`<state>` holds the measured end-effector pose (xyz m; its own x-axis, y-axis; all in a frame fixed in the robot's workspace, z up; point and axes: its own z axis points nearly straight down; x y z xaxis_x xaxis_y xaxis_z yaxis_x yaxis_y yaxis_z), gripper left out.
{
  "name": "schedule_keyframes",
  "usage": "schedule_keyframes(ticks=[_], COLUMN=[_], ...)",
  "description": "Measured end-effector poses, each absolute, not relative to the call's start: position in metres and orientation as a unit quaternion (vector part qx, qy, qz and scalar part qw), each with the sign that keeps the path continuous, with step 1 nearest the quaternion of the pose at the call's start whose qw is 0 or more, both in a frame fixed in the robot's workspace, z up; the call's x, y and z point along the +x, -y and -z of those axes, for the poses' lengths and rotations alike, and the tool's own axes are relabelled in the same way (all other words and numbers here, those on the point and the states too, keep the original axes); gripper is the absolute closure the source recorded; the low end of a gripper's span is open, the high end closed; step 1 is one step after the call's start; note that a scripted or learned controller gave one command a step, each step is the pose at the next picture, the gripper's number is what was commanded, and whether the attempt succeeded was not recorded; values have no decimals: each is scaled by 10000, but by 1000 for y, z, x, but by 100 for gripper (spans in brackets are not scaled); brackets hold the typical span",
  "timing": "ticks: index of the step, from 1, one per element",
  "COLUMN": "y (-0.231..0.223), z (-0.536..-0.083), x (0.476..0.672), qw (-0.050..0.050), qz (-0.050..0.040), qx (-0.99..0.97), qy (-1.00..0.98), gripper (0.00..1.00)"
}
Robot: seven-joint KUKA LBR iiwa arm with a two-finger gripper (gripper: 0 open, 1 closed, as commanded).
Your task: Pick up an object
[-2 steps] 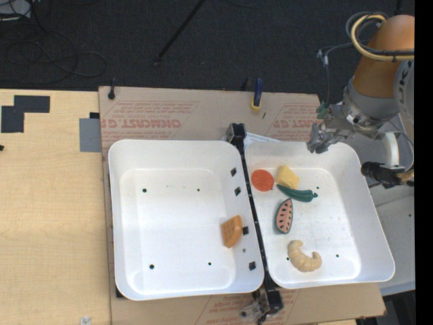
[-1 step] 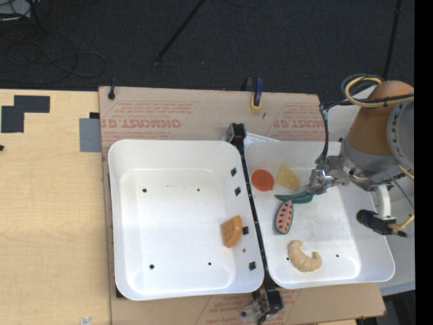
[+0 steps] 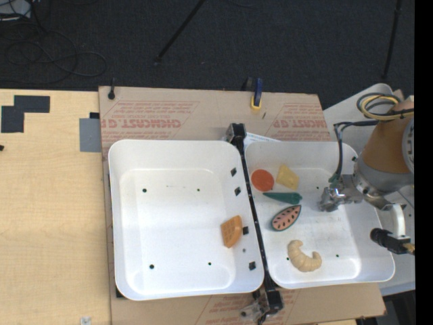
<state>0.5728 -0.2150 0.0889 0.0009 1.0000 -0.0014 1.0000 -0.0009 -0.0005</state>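
Claw (image 3: 329, 198) over right bin (image 3: 369, 273) — finger spread unclear (too small) — holding nothing visible.

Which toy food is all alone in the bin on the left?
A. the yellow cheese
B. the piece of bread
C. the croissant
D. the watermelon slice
B, because the piece of bread sits by itself near the right wall of the left bin, while the watermelon slice, croissant and yellow cheese all lie in the right bin.
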Motion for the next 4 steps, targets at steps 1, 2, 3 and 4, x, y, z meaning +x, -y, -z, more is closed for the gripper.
schedule_keyframes(ticks=[1, 2, 3, 4], y=[214, 214, 193, 192], z=[-108, -413, -547, -547], x=[563, 593, 630, 630], qw=[-17, 82, 65, -18], qz=[7, -37, -34, 18], qx=[7081, 7064, 7057, 7050], qy=[-7061, -7078, -7085, -7092], gripper=[100, 100, 100, 100])
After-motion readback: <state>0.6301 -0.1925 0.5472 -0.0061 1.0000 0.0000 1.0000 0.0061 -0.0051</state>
